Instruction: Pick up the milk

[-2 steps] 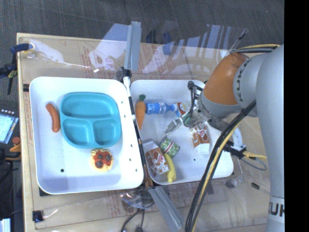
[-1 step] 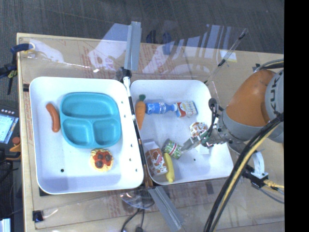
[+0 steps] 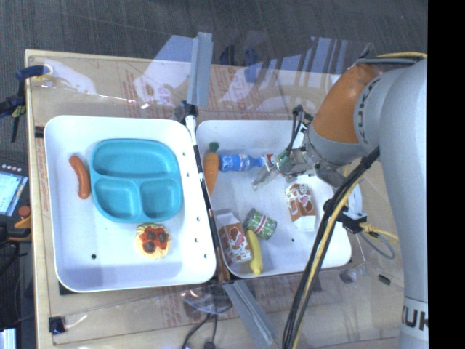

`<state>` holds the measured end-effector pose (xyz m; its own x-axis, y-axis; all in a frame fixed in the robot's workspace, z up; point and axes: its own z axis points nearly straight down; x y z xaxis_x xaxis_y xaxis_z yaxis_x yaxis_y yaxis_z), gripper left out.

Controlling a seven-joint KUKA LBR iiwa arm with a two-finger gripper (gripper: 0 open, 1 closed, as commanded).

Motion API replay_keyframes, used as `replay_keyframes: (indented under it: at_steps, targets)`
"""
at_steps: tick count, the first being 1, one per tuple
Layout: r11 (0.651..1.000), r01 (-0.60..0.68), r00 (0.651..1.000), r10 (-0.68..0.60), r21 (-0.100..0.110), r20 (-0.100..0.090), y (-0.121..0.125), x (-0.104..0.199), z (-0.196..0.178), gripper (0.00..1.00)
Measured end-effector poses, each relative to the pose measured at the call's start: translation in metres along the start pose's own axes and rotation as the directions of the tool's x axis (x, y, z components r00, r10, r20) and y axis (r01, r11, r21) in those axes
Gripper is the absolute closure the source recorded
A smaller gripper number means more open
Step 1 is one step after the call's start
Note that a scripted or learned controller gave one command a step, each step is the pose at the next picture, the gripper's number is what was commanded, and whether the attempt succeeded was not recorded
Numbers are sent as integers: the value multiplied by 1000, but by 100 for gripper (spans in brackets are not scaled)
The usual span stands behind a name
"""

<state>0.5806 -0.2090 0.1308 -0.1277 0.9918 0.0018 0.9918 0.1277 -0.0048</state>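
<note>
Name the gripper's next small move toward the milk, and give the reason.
Probably shift the gripper toward the bin's near side and lower it over the milk carton, which lies apart from it; right now it hovers by the blue bottle.

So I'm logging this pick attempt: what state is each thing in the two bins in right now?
Milk carton: lying flat in the right bin, not gripped.
Blue bottle: on its side, cap toward the gripper.
Carrot: lying along the right bin's left wall.
Green can: tipped over.
Banana: lying flat.
Brown carton: lying flat.
Blue tray: upright in the left bin.
Sausage: beside the tray.
Pizza: flat, below the tray.
</note>
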Motion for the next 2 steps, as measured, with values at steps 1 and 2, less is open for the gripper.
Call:
replay_keyframes:
  at_steps: [1, 2]
  targets:
    - [999, -32, 999, 32, 0, 1, -65, 7, -44, 0]
    - [1000, -32, 1000, 32, 0, 1, -65, 7, -44, 0]
